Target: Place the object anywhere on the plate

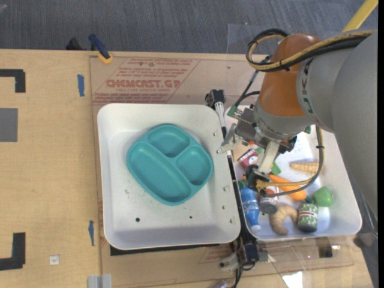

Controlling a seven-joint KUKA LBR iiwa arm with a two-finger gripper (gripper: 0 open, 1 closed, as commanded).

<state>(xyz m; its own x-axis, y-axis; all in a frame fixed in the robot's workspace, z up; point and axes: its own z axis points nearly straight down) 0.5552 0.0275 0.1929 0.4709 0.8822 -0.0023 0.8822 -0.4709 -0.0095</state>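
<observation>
We can read one piece of print: large red letters on the cardboard sheet [144, 80], at twelve o'clock from the left bin [120, 209], which seem to say "CHEMCAST GP". The smaller red lines above them are too fine for us to read. In the right bin [348, 221], the labels on the blue bottle [250, 206] and the small can [307, 216] are blurred past reading.

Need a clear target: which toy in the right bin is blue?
The bottle, lying just left of the tan croissant; the carrot is orange, the corn yellow.
</observation>
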